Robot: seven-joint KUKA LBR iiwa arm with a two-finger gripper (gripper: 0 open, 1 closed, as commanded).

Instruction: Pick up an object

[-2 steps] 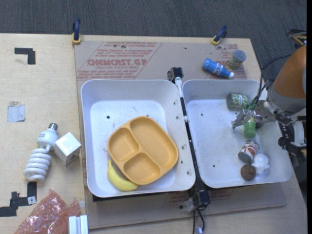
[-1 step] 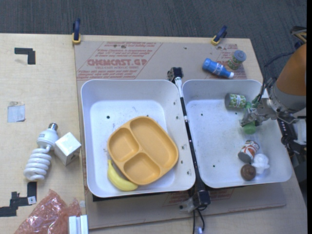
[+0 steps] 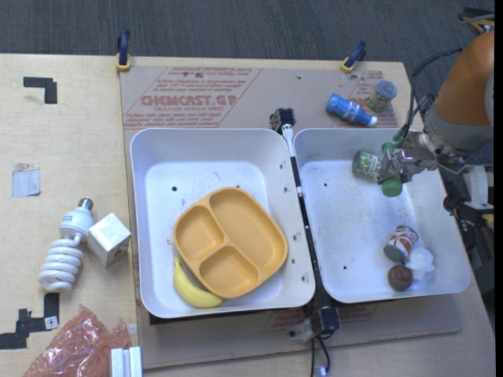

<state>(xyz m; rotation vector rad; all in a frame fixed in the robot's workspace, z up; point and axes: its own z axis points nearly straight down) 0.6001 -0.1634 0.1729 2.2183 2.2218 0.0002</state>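
Dark grey carpet (image 3: pixel 236 10) covers the floor beyond the bench. The bench top is a light wooden board (image 3: pixel 59 151), overlaid with brown printed cardboard (image 3: pixel 196 96) held by two blue clamps (image 3: pixel 122 49). Lighting is even.

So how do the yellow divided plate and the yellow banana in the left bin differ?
The yellow divided plate is broad, flat, orange-tinted, with three compartments; the yellow banana is slim, curved and paler. The plate lies in full view, while the banana sits partly tucked under its edge. Both lie in the left white bin.
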